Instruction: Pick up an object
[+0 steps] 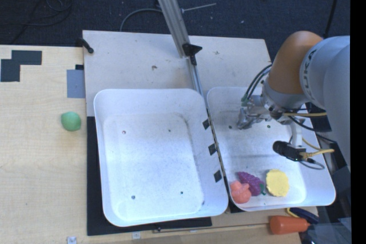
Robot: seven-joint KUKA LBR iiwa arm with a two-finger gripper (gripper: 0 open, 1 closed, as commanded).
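Along the near edge of the right bin (320, 194) lie three small objects: an orange-pink lump (240, 192), a purple piece (250, 180) and a yellow round piece (277, 183). My gripper (246, 120) hangs over the far part of that bin, well above and behind the objects, pointing down toward the bin floor. Nothing shows between its fingers. The grey arm with its orange band (291, 63) comes in from the right.
The left bin (106, 123) sits beside the right one, with a black-clipped divider between them. A green ball (71, 121) rests on the wooden bench at left. An aluminium bar (174, 14) slants up behind the bins. An orange object (289, 224) lies by the front edge.
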